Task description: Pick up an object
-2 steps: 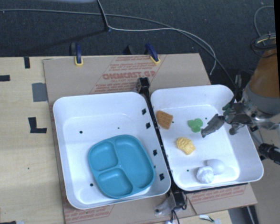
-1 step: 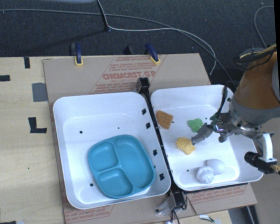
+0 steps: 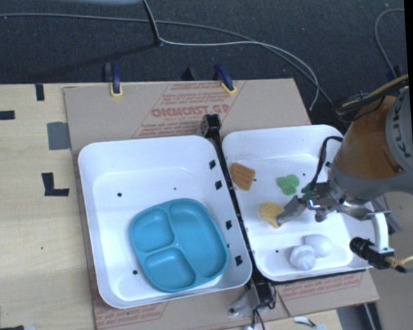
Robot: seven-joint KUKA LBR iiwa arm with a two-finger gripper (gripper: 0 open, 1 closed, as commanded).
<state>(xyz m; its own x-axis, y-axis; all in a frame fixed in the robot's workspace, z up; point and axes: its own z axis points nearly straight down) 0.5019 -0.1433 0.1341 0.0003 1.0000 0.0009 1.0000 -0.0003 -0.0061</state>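
The right bin (image 3: 261,139) holds an orange-brown flat piece (image 3: 242,175), a small green object (image 3: 288,184), a yellow object (image 3: 270,213) and a white rounded object (image 3: 308,251). My gripper (image 3: 303,213) is low over this bin, between the yellow object and the bin's right wall. It is open, with one dark finger (image 3: 287,213) reaching toward the yellow object and the other finger (image 3: 321,213) to its right. Nothing sits between the fingers. The white object lies just below the gripper.
The left bin (image 3: 93,161) holds a teal divided plate (image 3: 177,244). Both bins rest on a cardboard sheet (image 3: 181,106) clamped at the back. The grey and orange arm (image 3: 371,149) covers the right bin's right edge. A cable (image 3: 254,44) runs across the dark floor behind.
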